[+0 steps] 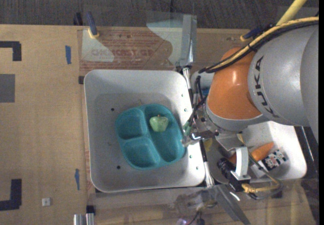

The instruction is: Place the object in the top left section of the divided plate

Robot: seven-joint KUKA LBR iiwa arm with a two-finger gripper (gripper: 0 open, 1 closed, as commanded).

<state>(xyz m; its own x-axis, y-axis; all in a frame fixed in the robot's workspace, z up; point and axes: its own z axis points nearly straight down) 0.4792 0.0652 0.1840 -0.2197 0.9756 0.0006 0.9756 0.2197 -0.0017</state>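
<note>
1. Fruit (159,123), small and green, lay in 1 upper compartment of the teal divided plate (147,148) inside the left bin (101,92).
2. Gripper (188,137) hovered at the plate's right rim; its finger state could not be told.

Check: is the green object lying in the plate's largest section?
No. The green object sits in one of the two smaller sections of the teal plate, toward the arm's side; the largest section holds nothing.

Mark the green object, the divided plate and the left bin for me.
green object (159,123): camera view, middle of its body.
divided plate (132,125): camera view, floor of a bare section.
left bin (131,87): camera view, bare floor.
</note>
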